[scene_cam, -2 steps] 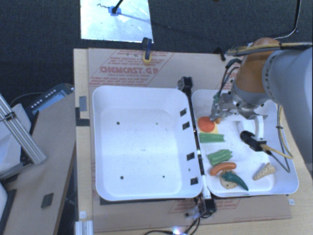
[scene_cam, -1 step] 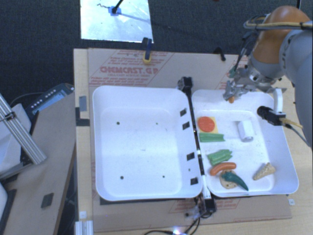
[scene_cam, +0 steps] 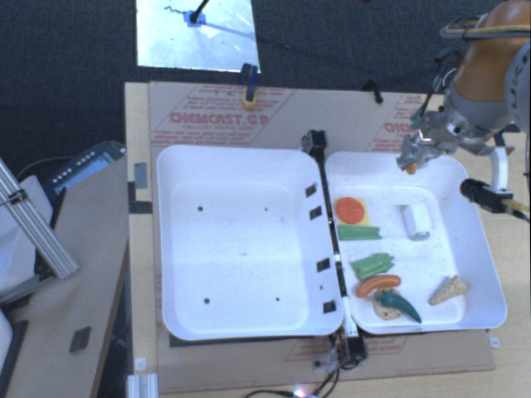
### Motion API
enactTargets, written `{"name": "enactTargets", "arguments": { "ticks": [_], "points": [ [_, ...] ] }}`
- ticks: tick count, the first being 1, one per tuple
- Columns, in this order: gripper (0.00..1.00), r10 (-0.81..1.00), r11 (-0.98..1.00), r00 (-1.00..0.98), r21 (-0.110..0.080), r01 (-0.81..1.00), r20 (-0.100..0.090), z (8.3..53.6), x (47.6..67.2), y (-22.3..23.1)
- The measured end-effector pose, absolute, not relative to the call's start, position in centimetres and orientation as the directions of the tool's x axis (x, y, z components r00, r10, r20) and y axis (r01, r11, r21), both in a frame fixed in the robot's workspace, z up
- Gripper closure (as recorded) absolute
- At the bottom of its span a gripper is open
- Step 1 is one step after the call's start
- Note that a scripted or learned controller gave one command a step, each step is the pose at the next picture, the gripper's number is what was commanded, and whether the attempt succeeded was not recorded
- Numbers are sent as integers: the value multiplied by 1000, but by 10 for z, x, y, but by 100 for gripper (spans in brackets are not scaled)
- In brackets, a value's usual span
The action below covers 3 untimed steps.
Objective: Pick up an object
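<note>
— While I stood by the bench, the gripper (scene_cam: 409, 162) hung over the far rim of the right bin (scene_cam: 473, 222), up near its back edge. I could not tell from there how the claw was set.

— And the things to pick from?

— All lay in that right bin, on its floor, well clear of the claw. Nearest to it was a white cylinder (scene_cam: 416, 220), toward the near side of the claw and apart from it. Along the bin's left wall sat a red-orange disc (scene_cam: 351, 210) on a yellow piece, with a flat green strip (scene_cam: 358, 233) just beside it on the near side.

— Further down?

— A green pepper-like piece (scene_cam: 372, 264), then an orange sausage (scene_cam: 377, 285) touching or almost touching it, and at the near edge a dark teal piece (scene_cam: 401, 306) lying across a tan one. Off toward the right near corner was a tan wedge (scene_cam: 448, 289), by itself.

— The other bin?

— The left bin (scene_cam: 241, 239) sat beside the right one, joined along a dark hinge strip (scene_cam: 328, 230)
</note>
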<state>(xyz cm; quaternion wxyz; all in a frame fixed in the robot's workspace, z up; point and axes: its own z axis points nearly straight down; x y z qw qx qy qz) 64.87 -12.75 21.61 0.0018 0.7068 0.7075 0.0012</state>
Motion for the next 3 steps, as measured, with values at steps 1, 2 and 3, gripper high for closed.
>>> {"name": "enactTargets", "arguments": {
  "ticks": [1,2,3],
  "points": [
    [100,1000,8,-8,2,1000,0,184,670,-66],
    [100,1000,7,-7,1,1000,0,185,653,-27],
    [100,1000,8,-8,2,1000,1,215,637,15]
  ]
}}
